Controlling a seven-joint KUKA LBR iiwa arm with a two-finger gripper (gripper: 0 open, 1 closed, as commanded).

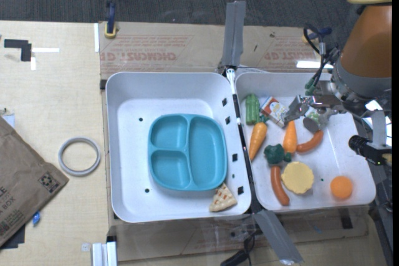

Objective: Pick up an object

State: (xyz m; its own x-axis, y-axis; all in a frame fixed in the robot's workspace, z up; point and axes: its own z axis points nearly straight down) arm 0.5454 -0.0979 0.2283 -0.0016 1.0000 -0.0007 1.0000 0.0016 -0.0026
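The two-finger metal gripper hangs low over the far part of the right-hand shallow white bin, below the grey wrist and its orange band; whether it is wide, narrow or closed on anything I cannot tell, since the metal parts blur together against the clutter beneath.

No object is singled out by the task, so the candidates are the toys in that bin. Just beside the gripper lie a small red-and-white packet and a curved orange plastic sausage, with an upright orange carrot-shaped piece between them. Nearer the divider sit a green plastic cucumber and a second orange carrot with a green top. Toward the near rim are a dark green broccoli piece, a red-orange sausage, a round yellow disc and a small orange ball. The left-hand white bin holds a turquoise three-compartment plastic plate and a tan waffle wedge.

The step in hand looks like the descent onto a target. To do it well, I would choose a piece standing apart from its neighbours: the packet and curved sausage are closest, but crowded. Straddle the narrow axis of a long toy, centred on its length, so it does not pivot out. The ball would likely roll and the disc seems too broad. Descend straight, close only at bin-floor height, and lift slowly to check the hold.
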